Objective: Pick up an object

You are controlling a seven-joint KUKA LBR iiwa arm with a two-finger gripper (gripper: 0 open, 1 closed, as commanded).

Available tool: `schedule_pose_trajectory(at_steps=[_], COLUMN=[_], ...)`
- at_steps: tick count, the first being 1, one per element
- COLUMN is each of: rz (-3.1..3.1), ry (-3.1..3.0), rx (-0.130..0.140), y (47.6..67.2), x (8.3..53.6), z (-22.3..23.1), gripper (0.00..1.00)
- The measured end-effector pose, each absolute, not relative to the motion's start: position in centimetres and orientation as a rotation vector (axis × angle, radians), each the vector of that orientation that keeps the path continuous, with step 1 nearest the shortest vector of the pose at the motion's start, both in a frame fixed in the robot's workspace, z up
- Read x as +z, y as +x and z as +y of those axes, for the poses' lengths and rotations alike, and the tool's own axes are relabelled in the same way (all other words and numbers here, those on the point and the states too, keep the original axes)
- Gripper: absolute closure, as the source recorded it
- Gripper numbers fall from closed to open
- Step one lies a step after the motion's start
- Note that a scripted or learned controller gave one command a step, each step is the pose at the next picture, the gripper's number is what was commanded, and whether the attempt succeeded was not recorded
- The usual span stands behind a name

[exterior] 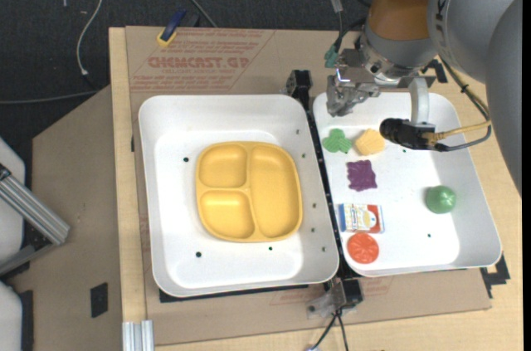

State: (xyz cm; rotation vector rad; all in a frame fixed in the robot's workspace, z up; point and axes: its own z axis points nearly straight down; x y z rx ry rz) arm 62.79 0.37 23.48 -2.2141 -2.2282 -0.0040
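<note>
The small green leaf-shaped toy point(337, 142) lies at the far left corner of the right bin point(465, 250), just beside a yellow block point(370, 143); it looks roughly round, so I can name no clear long axis or heading. My gripper point(342, 102) hangs just above it, near the bin's far rim, and I judge this the approach step, nothing grasped (whether it is spread or closed I cannot tell from here). The next move calls for a short straight descent onto the toy without nudging the yellow block. Further out lie a purple piece point(361, 174), a green ball point(440, 199), a small printed card point(361, 217), a red disc point(362, 248), and in the left bin point(166, 175) a yellow divided plate point(249, 192).
</note>
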Motion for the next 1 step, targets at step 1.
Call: schedule_pose_trajectory(at_steps=[1], rz=[-2.225], ry=[-2.212], rx=[0.002], y=[62.51], x=[22.39], z=[5.37], gripper=[1.0])
